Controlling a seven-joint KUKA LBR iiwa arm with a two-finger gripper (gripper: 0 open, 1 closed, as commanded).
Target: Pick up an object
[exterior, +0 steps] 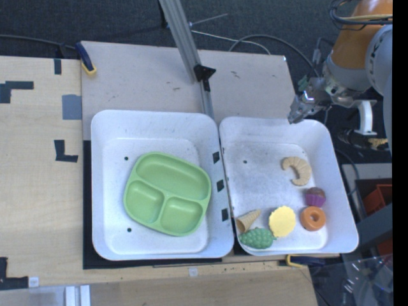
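Objects for picking number six, all inside the right bin (331, 171), and we take that bin as our landmark. Along its near edge we count one green bumpy piece (257, 238), one small cone (248, 220) just above it, one yellow disc (282, 222) beside them, and one orange ring (313, 218) toward the near right corner. Just beyond the ring sits one purple piece (314, 197), and farther up lies one tan croissant (297, 170). Left of this bin, touching it, we see the second bin (102, 171) holding one green divided tray (167, 194). At the right bin's far right corner, above the rim, hangs the gripper (298, 115); we cannot tell how it is set, and nothing shows in it.
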